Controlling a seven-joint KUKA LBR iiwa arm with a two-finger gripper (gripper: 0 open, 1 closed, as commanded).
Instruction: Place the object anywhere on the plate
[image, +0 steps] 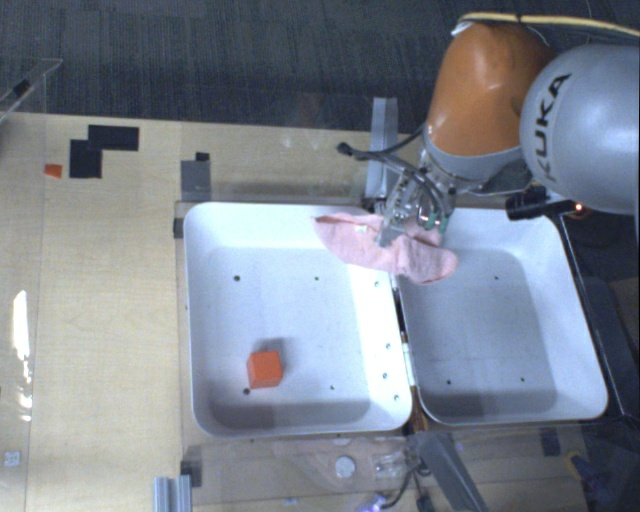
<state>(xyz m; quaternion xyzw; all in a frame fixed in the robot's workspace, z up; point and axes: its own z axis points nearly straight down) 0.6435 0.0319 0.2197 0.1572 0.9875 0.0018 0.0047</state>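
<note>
- The arm (560, 120) comes in from the right side up top, with the big grey KUKA housing and that orange band (485, 85) bulging out just above the wrist.
- The wrist points down and a bit to the left, which puts the gripper (400, 228) right over the far end of the seam where the two bins meet.
- A pink cloth-looking thing (385, 255) hangs from the gripper, and the fingers look pinched on its top middle, so it does seem to be gripped.
- That pink piece is draped wide: one end reaches over the far right corner of the left bin (215, 300), the other flops over the far left corner of the right bin (560, 330). I can't tell if the low edge touches the bin rims or floats just above them.
- A small orange block (265, 369) sits on the floor of the left bin, near the front left, well away from the gripper.
- Some cables (375, 152) loop off the wrist toward the back of the bench (90, 330).
- I honestly can't make out a plate here.
</note>
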